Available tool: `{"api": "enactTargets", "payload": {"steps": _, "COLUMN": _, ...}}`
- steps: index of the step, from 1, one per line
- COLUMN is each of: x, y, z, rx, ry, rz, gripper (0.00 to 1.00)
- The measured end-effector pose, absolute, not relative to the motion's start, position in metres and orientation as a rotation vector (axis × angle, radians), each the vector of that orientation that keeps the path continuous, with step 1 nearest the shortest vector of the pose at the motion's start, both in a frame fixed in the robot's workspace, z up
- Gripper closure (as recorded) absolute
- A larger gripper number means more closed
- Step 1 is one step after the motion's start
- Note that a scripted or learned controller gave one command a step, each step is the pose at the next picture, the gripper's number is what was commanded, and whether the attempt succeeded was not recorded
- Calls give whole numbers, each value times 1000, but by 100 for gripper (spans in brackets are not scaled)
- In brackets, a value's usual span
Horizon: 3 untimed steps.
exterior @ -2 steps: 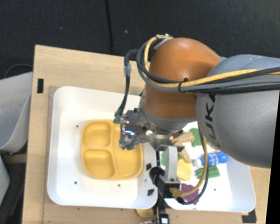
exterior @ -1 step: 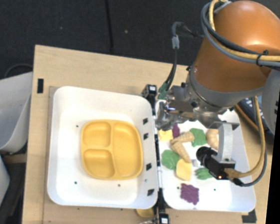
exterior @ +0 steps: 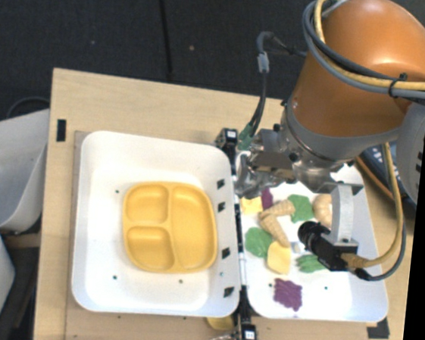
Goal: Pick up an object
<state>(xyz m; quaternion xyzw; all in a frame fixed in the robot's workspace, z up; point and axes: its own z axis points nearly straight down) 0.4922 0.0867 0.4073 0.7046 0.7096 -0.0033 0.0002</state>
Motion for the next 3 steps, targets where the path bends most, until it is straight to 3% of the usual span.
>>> {"api": "enactTargets", "payload": {"steps": 1, "x": 494, "y": 86, "z": 416, "rx": 2205, "ry": 2237, "rz": -17, "gripper": 100}}
{"api": "enactTargets", "payload": {"steps": 2, "x": 488, "y": 183, "z": 347, "rx": 2213, "ry": 2238, "rz": -14, "gripper": 100}}
{"api": "enactTargets", "payload": {"steps": 3, "x": 489, "y": 129, "z": 264, "rx": 2229, "ry": 2220, "rz": -21, "gripper": 100}}
